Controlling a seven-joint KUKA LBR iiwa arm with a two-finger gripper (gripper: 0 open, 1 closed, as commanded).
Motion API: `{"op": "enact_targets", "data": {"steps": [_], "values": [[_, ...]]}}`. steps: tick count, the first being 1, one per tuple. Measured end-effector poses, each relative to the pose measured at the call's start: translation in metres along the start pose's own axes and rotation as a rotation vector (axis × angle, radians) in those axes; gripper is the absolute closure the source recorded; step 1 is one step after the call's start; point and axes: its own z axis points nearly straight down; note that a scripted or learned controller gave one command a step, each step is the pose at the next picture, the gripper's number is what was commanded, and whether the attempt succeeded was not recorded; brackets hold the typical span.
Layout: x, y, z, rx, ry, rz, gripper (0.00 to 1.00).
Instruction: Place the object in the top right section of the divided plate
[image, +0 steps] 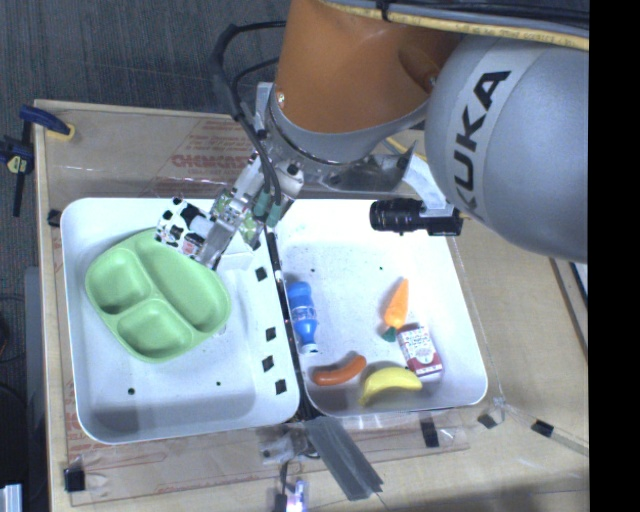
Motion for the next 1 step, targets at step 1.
{"op": "enact_targets", "data": {"steps": [1], "values": [[0.0143, -0.0806, 0.0948, 0.003, 0.002, -0.093, 1.0]]}}
